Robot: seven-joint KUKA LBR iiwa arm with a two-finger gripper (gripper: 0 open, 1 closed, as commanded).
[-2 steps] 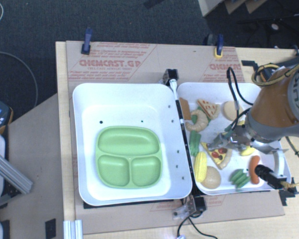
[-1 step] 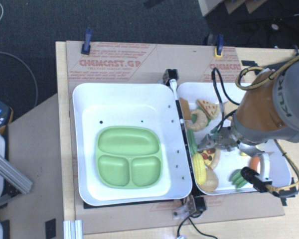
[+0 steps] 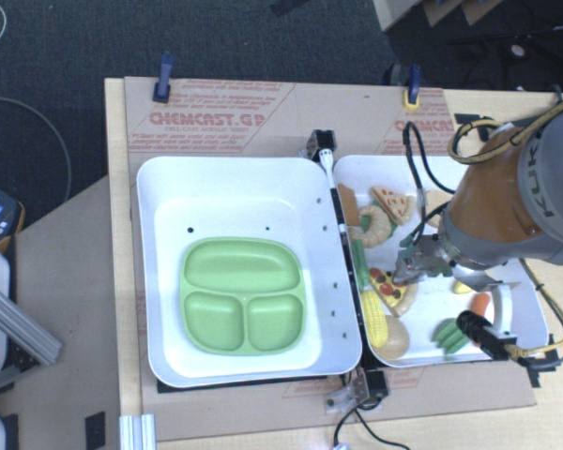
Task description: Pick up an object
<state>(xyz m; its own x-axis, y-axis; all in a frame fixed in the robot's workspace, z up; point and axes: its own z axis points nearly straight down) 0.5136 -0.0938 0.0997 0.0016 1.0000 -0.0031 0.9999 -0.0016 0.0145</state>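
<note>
Several toy foods lie in the right white bin (image 3: 380, 163): a pizza slice (image 3: 391, 201), a beige bread ring (image 3: 375, 226), a green stick (image 3: 358, 261), a corn cob (image 3: 373, 315), a red-topped piece (image 3: 387, 286), and a green vegetable (image 3: 448, 334). My gripper (image 3: 411, 262) hangs low over the bin's middle left, just right of the green stick and above the red-topped piece. The grey wrist and orange band (image 3: 483, 200) cover the bin's centre and whatever lies under them.
The left white bin (image 3: 169, 195) holds a green divided plate (image 3: 244, 293). Black clips (image 3: 321, 143) sit where the bins meet. Cables (image 3: 415, 157) loop over the right bin's far side. A small orange piece (image 3: 481, 303) and a beige lump (image 3: 394, 337) lie near the front.
</note>
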